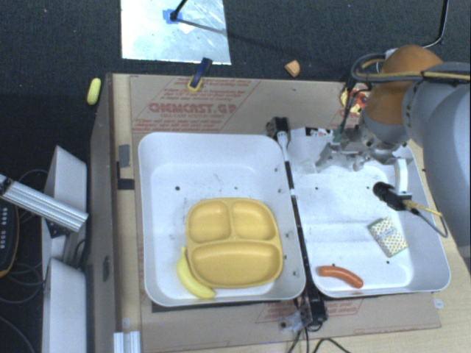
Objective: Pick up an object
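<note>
**Hand at far corner of right bin; grip state unreadable**

Obs. 1, hand. The hand sits over the far part of the right bin, close to the wall it shares with the left bin. It hangs from the grey arm, which comes in from the view's right. From this angle I cannot tell whether the hand is released or clenched. I also cannot tell whether it touches the bin floor beneath it.

Obs. 2, candidate objects in the same bin as the hand.
- Orange sausage: lies flat, long axis roughly across the view, with its right end dipping slightly toward the near rim. It is well apart from the hand, on the near side, almost straight toward the camera from it.
- Small patterned packet: lies flat and is turned corner-on, like a diamond. It is apart from the hand, nearer the camera and off to the view's right. It lies between the hand and the sausage in depth.

Obs. 3, other bin. A yellow divided plate lies beyond the shared wall from the hand, toward the near side. A banana touches the plate's outer near edge, farther from the hand. Both bins stand on the table.
</note>
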Motion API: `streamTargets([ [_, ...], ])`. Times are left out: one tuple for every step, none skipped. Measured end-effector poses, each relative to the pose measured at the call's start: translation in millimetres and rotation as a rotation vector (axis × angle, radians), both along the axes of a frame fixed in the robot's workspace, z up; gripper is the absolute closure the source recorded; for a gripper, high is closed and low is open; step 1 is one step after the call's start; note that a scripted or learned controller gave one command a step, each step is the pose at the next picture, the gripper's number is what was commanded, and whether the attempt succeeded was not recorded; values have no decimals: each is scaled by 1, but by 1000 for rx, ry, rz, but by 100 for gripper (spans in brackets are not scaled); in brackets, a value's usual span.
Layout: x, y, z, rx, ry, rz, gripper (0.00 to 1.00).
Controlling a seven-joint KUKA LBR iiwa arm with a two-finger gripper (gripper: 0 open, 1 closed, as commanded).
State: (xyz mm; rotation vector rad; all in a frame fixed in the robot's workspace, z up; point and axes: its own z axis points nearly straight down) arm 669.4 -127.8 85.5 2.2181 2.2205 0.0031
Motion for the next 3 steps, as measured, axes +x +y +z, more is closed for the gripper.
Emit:
streamTargets([
  [-40, -57, 0, -1, 1, 0, 0],
  [-100, -79, 8, -1, 2, -1, 0],
  [1, -77, 1, 2, 1, 2, 0],
])
